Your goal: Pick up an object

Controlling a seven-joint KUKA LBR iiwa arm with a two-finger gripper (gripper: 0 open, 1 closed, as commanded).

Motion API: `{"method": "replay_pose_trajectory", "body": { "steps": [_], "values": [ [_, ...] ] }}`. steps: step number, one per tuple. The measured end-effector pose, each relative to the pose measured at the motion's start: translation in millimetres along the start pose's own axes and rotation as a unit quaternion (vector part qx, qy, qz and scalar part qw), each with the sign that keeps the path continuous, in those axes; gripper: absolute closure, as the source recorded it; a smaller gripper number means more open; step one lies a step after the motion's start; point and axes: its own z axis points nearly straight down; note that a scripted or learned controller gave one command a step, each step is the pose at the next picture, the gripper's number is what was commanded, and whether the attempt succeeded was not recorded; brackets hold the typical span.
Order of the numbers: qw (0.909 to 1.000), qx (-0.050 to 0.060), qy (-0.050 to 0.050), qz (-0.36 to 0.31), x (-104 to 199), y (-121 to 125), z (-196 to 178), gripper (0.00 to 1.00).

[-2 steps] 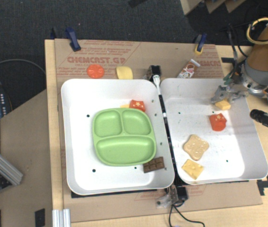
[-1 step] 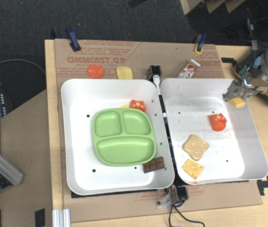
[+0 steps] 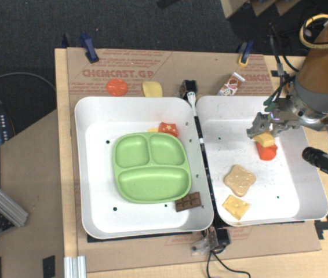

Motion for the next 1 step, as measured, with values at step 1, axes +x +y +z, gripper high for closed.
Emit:
{"method": "replay_pose_trajectory", "body": {
  "steps": [1],
  "values": [
    [1.0, 0.001, -0.001, 0.0, 53.7, 6.1, 24.1, 1.0]
  ]
}}
